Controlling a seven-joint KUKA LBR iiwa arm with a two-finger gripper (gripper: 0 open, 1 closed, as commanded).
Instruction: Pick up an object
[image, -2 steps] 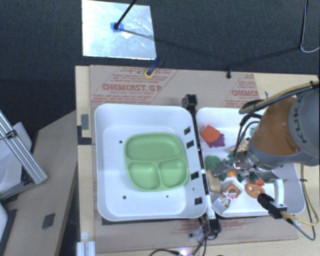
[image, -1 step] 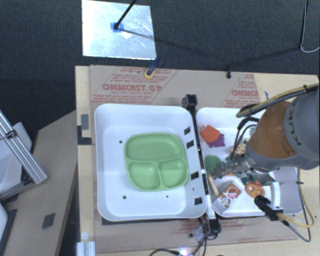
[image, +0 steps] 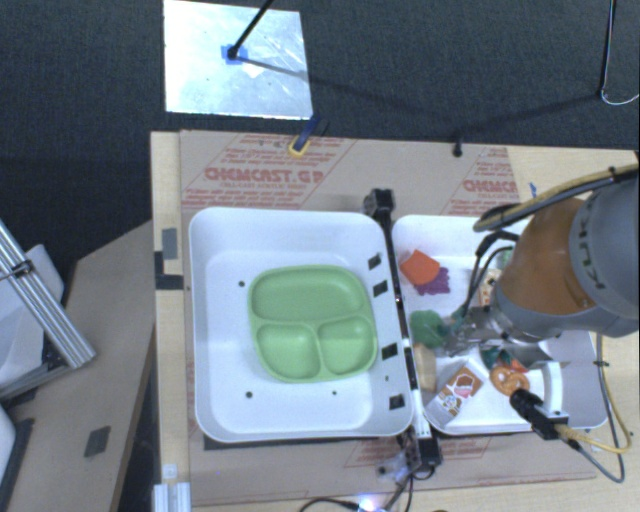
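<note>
Green divided tray (image: 308, 322) in left bin (image: 215, 300); toys in right bin (image: 420, 238).

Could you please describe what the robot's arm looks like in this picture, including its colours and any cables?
The arm is bulky and rounded, with a grey shell and a broad orange band above the wrist. Thin dark cables loop along its left side toward the gripper, which looks dark and metallic. Faint lettering marks the grey shell.

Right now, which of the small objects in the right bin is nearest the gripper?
The dark green object, lying just left of the gripper. The orange block and purple piece lie further up.
</note>
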